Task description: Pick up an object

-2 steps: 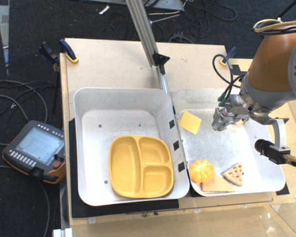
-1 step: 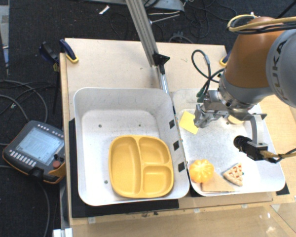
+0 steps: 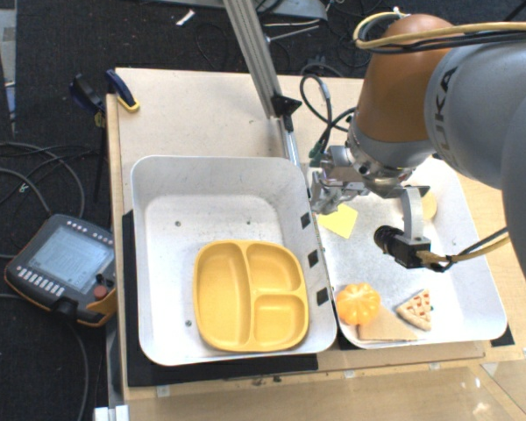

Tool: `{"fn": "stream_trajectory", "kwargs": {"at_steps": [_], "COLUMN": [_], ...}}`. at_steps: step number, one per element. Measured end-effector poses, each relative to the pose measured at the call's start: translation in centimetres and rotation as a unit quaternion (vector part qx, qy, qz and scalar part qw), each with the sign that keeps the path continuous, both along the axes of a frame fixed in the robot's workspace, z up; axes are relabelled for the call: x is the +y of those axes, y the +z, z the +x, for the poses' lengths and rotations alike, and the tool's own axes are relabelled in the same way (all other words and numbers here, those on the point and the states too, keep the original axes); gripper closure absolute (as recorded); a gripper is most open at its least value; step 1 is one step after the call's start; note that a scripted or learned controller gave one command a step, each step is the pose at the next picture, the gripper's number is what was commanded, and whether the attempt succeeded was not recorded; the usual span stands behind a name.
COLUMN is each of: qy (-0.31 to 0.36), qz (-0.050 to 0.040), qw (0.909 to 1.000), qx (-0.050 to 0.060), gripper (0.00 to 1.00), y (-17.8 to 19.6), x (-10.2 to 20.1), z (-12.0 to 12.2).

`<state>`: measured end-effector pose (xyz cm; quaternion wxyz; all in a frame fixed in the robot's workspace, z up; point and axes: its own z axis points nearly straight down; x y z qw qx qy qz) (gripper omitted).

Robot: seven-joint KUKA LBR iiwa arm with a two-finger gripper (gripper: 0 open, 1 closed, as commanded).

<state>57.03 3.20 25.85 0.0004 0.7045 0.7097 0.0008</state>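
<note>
My gripper [image 3: 331,193] hangs low over the back left part of the right bin [image 3: 473,274], close to the wall shared with the left bin. A flat pale yellow square [image 3: 340,223] lies directly below and in front of it; whether they touch I cannot tell. An orange round fruit [image 3: 358,303] sits at the right bin's front left. Beside it lie a tan slice [image 3: 381,330] and a pizza wedge [image 3: 415,310]. A yellowish item [image 3: 429,205] peeks out behind the arm, mostly hidden.
The left bin [image 3: 158,200] holds a yellow divided plate [image 3: 250,295] at its front. A black cable connector [image 3: 401,246] dangles from the arm over the right bin's middle. A metal pole [image 3: 259,55] slants up behind the bins. A teach pendant [image 3: 63,266] lies off the bench at left.
</note>
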Motion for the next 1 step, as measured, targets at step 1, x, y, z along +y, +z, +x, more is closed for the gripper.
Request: {"fn": "stream_trajectory", "kwargs": {"at_steps": [1], "qy": [0.000], "qz": [0.0000], "qw": [1.0000], "qx": [0.001], "gripper": [1.00], "y": [-1.79], "x": [4.47], "z": [0.87]}}
